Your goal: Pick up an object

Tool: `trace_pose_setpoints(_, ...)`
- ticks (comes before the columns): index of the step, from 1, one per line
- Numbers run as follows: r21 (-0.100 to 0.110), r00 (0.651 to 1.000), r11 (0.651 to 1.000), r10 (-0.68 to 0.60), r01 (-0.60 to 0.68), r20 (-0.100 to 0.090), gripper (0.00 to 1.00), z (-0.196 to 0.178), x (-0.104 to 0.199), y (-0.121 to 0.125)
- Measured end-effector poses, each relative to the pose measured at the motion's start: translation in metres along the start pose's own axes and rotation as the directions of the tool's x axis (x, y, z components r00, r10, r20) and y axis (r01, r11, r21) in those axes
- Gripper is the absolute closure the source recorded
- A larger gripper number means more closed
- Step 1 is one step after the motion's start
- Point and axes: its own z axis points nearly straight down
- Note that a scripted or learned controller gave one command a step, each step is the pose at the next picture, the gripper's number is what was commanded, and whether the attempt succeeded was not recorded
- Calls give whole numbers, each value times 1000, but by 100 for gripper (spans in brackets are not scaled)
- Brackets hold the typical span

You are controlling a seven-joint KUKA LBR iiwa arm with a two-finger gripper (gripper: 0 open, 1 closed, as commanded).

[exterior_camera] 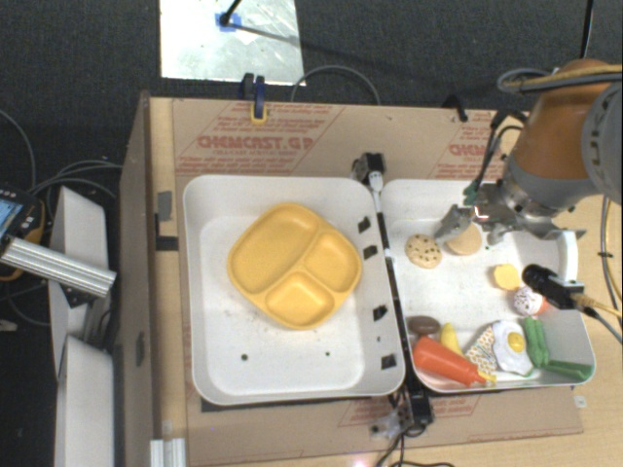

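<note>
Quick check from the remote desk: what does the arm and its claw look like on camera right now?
The arm is a rounded grey body with a wide orange band above the wrist. Thin dark cables loop along its upper side. At its tip sits a small grey metal claw with a tiny reddish light by its base.

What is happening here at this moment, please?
A grey robot arm with an orange band reaches in from the right over the right bin. Its end effector hangs just above a tan round piece, next to a cookie. More toy food, such as a carrot and a fried egg, lies at the bin's near end. The left bin holds a yellow divided plate.
</note>
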Motion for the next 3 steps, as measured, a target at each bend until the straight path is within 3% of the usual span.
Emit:
trace_pose_setpoints(1,2,1000,1000,2,-2,-1,0,107,-1,-4)
trace_pose_setpoints(2,-9,1000,1000,-5,5,0,0,84,17,65)
trace_pose_setpoints(3,0,1000,1000,2,-2,1,0,103,8,48)
